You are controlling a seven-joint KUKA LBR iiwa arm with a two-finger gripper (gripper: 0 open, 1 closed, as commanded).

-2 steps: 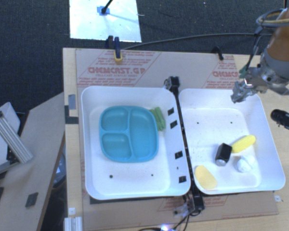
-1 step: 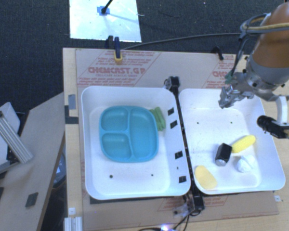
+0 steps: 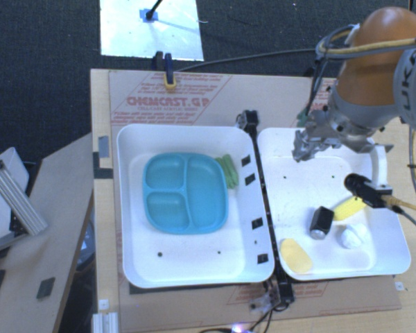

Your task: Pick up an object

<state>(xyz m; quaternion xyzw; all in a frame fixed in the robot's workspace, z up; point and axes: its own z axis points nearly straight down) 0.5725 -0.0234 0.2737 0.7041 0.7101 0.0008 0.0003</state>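
Over the right bin (image 3: 395,255), the arm (image 3: 374,54)

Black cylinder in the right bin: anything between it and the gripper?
Camera view: nothing. Just bare white bin floor between the gripper and the black cylinder. The yellow object lies off to the cylinder's right.

The right bin (image 3: 333,269) holds a small dark can (image 3: 321,222) on its side near the middle, a yellow-handled tool (image 3: 355,198) just beside it toward the right edge, a white lump (image 3: 351,237) below that, and a yellow oval piece (image 3: 296,255) by the front-left corner.
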